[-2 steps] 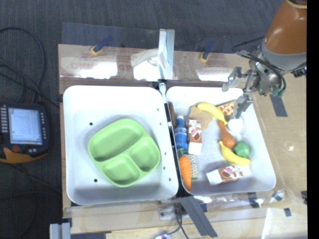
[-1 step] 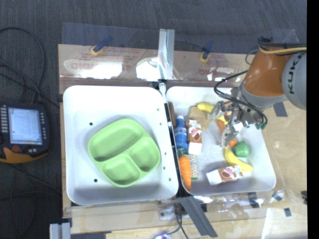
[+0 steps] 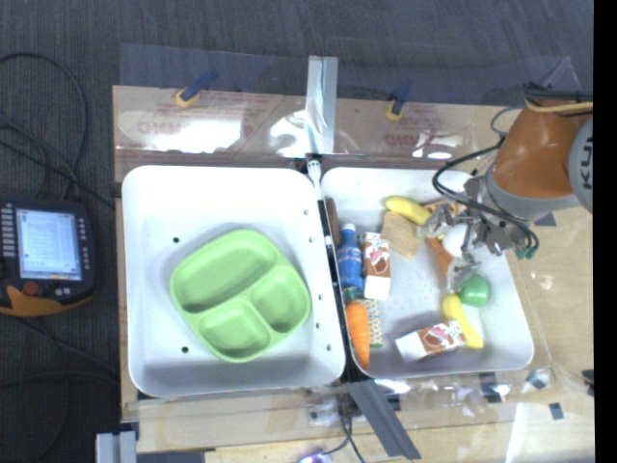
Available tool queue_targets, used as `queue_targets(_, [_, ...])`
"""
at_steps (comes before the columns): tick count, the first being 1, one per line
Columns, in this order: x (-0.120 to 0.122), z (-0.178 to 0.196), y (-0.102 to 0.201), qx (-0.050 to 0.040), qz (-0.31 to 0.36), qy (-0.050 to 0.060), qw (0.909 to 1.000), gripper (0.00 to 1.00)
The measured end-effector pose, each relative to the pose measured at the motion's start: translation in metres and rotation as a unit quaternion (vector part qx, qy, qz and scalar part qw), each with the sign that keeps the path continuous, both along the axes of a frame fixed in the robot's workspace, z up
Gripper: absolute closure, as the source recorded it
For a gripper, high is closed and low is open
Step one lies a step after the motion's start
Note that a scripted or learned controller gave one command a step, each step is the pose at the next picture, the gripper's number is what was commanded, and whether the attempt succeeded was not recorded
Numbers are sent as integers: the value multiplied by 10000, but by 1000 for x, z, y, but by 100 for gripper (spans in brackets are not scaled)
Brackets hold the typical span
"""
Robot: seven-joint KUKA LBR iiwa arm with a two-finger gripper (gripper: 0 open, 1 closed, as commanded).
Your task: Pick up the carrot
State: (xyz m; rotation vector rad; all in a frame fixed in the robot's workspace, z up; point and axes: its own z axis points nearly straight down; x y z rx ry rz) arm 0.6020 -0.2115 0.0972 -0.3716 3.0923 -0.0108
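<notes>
The carrot (image 3: 357, 333) is orange and lies lengthwise along the left wall of the right bin (image 3: 516, 345), near its front corner. My gripper (image 3: 464, 251) hangs over the right side of that bin, well to the right of the carrot and apart from it. It is low among a small orange piece (image 3: 440, 252), a green round item (image 3: 473, 291) and a banana (image 3: 408, 208). I cannot make out anything held in it.
The right bin also holds a blue bottle (image 3: 348, 258), two small cartons (image 3: 378, 264) (image 3: 433, 340), a tan block (image 3: 401, 232) and a yellow item (image 3: 462, 319). A green divided plate (image 3: 241, 292) lies in the left bin (image 3: 145, 210).
</notes>
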Motion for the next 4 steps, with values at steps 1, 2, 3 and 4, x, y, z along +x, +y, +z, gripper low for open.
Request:
queue_targets(1, [-1,0,44,2,-914,-7,9958,0])
queue_targets(2, [3,12,44,-10,-906,-69,9959,100])
queue_targets(3, [-39,19,9,-1,1208,129,9926,100])
queue_targets(4, [-16,71,31,-23,3003,106,9538,100])
